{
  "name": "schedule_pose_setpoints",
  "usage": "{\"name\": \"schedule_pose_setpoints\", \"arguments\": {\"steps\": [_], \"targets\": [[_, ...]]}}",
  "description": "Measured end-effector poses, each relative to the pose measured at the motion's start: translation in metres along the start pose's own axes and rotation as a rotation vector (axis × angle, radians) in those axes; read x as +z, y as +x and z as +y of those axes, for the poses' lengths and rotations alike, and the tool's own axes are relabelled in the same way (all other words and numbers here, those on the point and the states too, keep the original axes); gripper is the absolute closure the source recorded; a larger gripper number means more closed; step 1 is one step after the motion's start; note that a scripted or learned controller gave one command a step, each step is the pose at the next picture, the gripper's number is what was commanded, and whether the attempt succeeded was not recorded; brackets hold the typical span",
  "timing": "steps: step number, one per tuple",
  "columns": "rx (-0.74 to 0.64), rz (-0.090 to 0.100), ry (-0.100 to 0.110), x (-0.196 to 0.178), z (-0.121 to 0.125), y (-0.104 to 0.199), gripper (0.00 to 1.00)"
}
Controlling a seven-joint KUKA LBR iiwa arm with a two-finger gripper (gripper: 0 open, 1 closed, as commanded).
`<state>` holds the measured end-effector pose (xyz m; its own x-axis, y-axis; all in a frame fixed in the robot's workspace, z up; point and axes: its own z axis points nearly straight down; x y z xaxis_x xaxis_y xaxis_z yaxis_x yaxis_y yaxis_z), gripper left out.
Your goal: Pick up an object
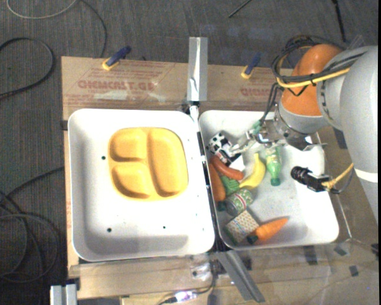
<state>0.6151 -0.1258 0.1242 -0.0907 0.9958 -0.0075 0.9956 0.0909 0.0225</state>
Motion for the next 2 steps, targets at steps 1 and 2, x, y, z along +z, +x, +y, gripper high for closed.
{"name": "schedule_pose_setpoints", "arguments": {"steps": [1,2], "targets": [[0.232,0.001,0.026,-0.048,-0.038,-0.051,0.00],[0.219,-0.001,0.015,0.035,-0.021,-0.037,0.00]]}}
